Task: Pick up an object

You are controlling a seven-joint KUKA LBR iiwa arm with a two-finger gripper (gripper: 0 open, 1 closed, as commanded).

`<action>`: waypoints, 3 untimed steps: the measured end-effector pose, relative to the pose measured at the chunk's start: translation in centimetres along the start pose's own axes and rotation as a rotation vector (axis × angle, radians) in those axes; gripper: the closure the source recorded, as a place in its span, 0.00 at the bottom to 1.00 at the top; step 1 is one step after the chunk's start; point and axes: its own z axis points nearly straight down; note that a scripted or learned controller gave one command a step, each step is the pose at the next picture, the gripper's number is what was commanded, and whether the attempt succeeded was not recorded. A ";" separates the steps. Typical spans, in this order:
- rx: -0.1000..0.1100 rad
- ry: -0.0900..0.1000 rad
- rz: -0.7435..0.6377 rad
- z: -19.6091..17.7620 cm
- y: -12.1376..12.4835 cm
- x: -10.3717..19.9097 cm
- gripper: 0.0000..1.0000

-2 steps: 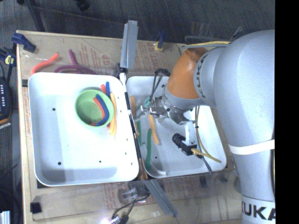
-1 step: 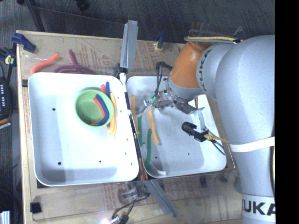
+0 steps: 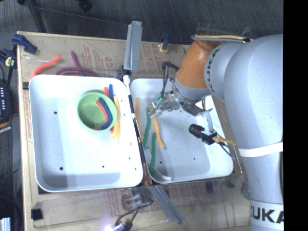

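the gripper (image 3: 155, 109) hangs over the right bin (image 3: 202, 165), can't tell its state. the strips (image 3: 154, 146) beside it look light, floppy; pinch mid-length.

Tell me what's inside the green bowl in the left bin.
The green bowl holds curved strips: a red one and a blue one over its rim, with a yellow one alongside. Whatever lies beneath the strips on the bowl's floor is covered.
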 end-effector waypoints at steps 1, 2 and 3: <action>0.000 0.000 -0.001 0.0 0.0 0.0 0.00; 0.000 -0.001 -0.004 -1.0 0.0 0.0 1.00; 0.000 -0.002 -0.005 -1.0 0.0 0.0 0.00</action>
